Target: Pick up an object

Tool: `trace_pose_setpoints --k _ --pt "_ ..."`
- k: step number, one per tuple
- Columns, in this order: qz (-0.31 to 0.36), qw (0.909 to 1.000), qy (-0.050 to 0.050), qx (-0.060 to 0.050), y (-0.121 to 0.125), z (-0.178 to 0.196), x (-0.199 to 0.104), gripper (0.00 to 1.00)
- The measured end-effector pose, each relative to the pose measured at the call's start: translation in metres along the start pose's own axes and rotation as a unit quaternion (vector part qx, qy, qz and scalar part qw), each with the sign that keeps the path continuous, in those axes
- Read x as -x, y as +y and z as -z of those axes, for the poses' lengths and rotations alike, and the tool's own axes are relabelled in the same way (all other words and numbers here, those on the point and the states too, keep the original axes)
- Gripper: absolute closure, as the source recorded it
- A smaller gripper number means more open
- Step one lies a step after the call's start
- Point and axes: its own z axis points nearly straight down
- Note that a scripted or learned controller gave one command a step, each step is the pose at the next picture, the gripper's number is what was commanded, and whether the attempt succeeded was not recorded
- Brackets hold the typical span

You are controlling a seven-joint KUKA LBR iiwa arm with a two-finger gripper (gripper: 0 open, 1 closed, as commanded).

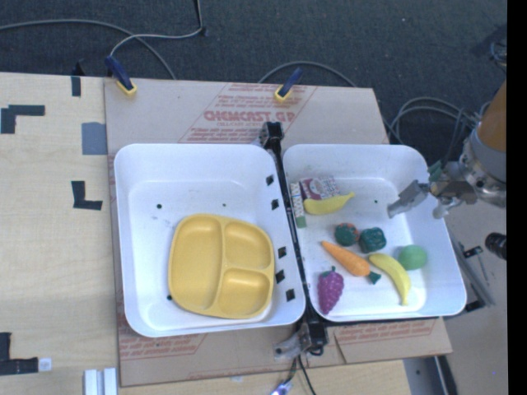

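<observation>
1. At the far left lies a pale wooden bench top [41, 245], marked with dark tape pieces and one grey square near its upper part.
2. Above it, a dark grey carpet floor [247, 15] runs across the top, with thin cables trailing over it.
3. A brown cardboard sheet [239, 113] with red printing sits on the bench under both bins; two yellow clamps with blue handles [121, 76] grip its far edge.
4. The left bin [132, 171] is shallow and white, and holds a yellow divided plate [221, 266] lying flat toward its near right part.
5. A black clip strip [284, 220] runs along the seam where the two bins touch.
6. The right bin [370, 159] holds the objects to pick. Nearest the seam is a small printed packet [313, 189], with a short yellow banana [328, 203] lying across it.
7. Below these, a purple grape bunch [329, 290] rests near the front wall, and an orange carrot [347, 259] lies at a slant just beside it.
8. A dark green and red piece [346, 234] and a teal-green piece [372, 239] sit side by side in the middle, close above the carrot.
9. A longer yellow banana [394, 276] curves toward the front right, with a light green round fruit [412, 257] just beside it.
10. The gripper [420, 197] hovers over the bin's right edge, its two grey fingers spread apart with nothing between them, well apart from the fruit.
11. The arm's grey wrist [486, 179] and orange band [496, 122] enter from the right edge.
</observation>
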Motion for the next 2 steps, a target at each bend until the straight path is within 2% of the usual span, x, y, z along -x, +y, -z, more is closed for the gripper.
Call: trace_pose_setpoints --k 1,2 --pt "0.0 1.0 0.001 0.002 -0.021 -0.166 -0.054 0.0" --pt "0.0 1.0 -0.001 0.003 0.005 -0.165 -0.084 0.0"
